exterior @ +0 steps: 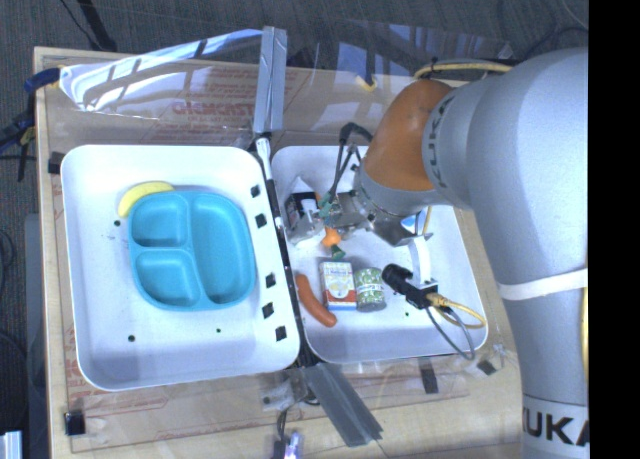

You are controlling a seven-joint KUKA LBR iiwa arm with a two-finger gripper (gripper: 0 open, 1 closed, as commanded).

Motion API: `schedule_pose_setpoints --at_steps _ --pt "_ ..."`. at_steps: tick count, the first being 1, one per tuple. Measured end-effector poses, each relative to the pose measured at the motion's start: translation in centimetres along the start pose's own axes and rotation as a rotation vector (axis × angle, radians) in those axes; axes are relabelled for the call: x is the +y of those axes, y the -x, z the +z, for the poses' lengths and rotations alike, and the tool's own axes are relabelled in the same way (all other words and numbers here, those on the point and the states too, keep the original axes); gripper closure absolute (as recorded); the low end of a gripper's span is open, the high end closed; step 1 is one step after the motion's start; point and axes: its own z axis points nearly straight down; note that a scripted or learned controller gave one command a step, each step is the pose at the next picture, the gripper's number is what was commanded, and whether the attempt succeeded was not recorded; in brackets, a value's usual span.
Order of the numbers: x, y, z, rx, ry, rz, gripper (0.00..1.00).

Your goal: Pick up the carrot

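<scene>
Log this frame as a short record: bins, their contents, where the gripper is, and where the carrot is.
left bin: blue divided plate, yellow banana partly under its upper-left edge
right bin: small orange carrot, orange-red sausage, small carton, green can
gripper: low in the right bin, at the carrot
carrot status: just below the gripper; grasp not confirmed
arm: reaches over the right bin

Arm (500, 147) low — gripper (325, 212) (leftward)

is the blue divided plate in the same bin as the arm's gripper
No, the blue three-compartment plastic plate lies in the left white bin, while the gripper is down in the right white bin.
</scene>
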Motion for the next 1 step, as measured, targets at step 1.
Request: schedule_pose_setpoints --at_steps 1 --pt "0.03 -0.05 -1.0 -0.001 -0.001 -0.005 1.0"
